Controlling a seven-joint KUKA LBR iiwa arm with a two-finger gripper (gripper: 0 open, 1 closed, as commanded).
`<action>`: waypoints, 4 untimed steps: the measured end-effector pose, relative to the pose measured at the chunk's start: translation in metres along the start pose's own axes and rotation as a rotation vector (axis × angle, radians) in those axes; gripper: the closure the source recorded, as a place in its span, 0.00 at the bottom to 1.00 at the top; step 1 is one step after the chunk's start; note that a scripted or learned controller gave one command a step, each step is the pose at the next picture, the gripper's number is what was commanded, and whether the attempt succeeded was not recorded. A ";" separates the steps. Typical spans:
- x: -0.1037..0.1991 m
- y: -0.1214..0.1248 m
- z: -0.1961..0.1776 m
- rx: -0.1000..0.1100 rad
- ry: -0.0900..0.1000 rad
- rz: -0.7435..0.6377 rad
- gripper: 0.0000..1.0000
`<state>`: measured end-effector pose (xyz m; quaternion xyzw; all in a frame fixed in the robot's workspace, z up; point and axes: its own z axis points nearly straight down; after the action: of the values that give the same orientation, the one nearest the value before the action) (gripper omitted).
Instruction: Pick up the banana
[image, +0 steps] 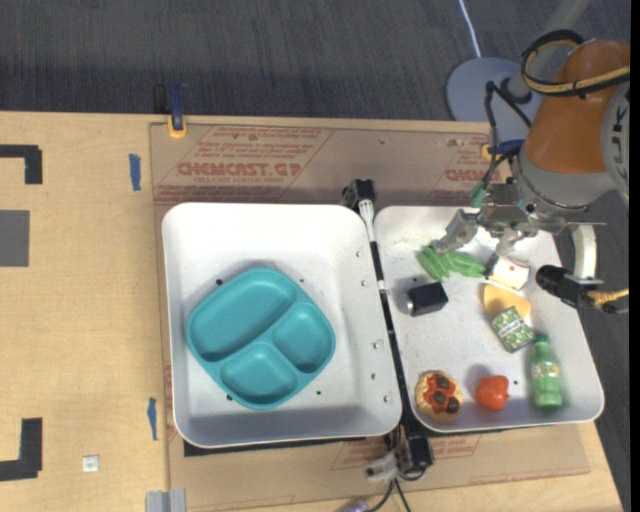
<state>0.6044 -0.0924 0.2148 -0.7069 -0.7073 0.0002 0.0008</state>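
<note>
My gripper (482, 240) hangs over the far part of the right bin (585, 395), its two fingers spread apart with nothing between them. Just beneath it lies a green pod (452, 263). The one yellow thing here, which I take for the banana (500, 297), though its shape is hard to make out, lies a little nearer the camera than my fingers, close to them but not touching, between a black block (427, 297) and a small green packet (513, 328). A green bottle (546, 375), a tomato (491, 392) and a pizza slice (439, 393) lie along the near edge. The left bin (200, 230) holds a teal plate (262, 335).
</note>
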 end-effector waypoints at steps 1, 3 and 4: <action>-0.014 -0.033 0.104 -0.010 0.000 -0.012 0.00; 0.099 -0.069 0.030 -0.002 0.000 -0.115 0.00; 0.221 -0.094 0.048 0.002 0.000 -0.258 0.00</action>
<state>0.5107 0.1285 0.1676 -0.6100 -0.7924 0.0006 0.0014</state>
